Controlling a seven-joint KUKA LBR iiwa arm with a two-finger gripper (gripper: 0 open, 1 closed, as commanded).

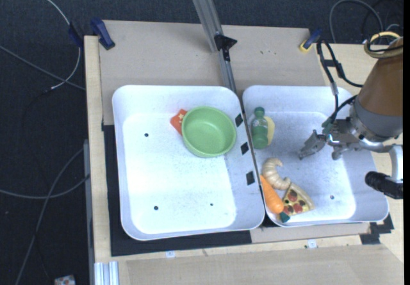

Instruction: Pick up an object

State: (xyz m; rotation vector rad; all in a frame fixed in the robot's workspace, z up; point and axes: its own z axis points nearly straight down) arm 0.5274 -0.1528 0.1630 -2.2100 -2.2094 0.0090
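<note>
We see the end effector (pixel 315 147) open and empty over the right bin (pixel 333 101); the arm (pixel 383 95) reaches in from the right.

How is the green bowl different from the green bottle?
The bowl is wide, round and open, showing its hollow inside; the bottle is slim and narrow with a cap. The bowl sits in the left bin, with something orange at its rim; the bottle is in the right bin, by the divider. Both are green.
</note>
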